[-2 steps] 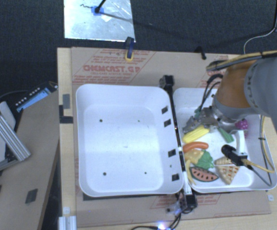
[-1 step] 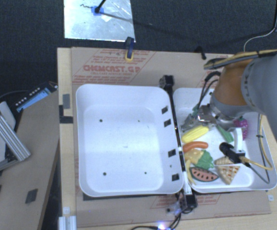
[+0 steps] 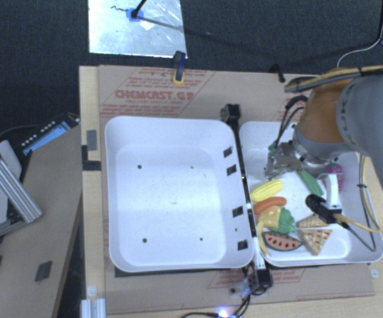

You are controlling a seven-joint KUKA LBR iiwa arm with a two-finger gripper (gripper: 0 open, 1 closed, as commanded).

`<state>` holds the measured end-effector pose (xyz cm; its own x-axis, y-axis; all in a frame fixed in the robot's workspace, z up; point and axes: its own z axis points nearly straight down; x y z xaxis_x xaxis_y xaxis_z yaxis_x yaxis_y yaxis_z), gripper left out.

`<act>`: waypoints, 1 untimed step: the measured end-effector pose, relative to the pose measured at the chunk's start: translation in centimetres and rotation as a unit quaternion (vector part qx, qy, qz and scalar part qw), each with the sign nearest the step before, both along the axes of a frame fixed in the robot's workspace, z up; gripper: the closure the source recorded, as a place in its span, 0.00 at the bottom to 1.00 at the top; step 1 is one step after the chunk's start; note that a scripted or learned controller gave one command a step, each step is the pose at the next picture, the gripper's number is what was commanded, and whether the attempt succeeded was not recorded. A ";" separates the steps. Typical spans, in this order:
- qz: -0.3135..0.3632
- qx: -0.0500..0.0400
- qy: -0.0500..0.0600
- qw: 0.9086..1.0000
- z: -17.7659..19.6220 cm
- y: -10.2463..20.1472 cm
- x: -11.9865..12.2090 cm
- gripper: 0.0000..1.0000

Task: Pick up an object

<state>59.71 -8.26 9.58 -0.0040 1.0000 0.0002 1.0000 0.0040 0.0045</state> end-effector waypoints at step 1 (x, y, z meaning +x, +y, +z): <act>0.004 0.001 -0.008 1.000 15.9 6.8 4.4 1.00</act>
